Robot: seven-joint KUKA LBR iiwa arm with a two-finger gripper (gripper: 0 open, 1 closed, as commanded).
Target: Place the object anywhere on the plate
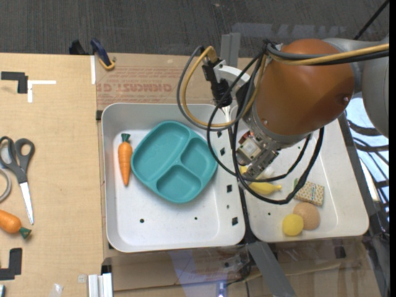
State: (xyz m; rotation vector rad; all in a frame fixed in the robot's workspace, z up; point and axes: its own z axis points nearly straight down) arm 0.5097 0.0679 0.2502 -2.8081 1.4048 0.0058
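**Mia:** Why is the big arm hanging over the right bin (pixel 346 228)?

**Dad:** I think it is going for the toy food there. The gripper (pixel 255 166) sits low, just above the yellow banana (pixel 267 189) — my guess is that the banana is the thing to pick.

**Mia:** Are the fingers open or closed?

**Dad:** I cannot tell. The orange and grey arm covers them from up here, and wires hang in front too. I can't see anything held between them.

**Mia:** Where does the banana have to go?

**Dad:** Onto the teal plate (pixel 175 161). It lies in the left bin (pixel 167 231), tilted a bit, with three little sections. Any one of them will do.

**Mia:** What else is in there?

**Dad:** A toy carrot (pixel 125 158) lies just beside the plate, on its left, not on it. In the right bin, near the banana, are a cracker (pixel 310 193), a tan egg (pixel 307 215) and a yellow lemon (pixel 292 224) — the egg and lemon touch.

**Mia:** Could something get in the way?

**Dad:** The wall between the two bins, maybe. The arm would have to lift the banana over it. The black wires look loose as well.

**Mia:** And on the bench?

**Dad:** Scissors (pixel 18 166) and another carrot (pixel 11 223), well apart from the bins.
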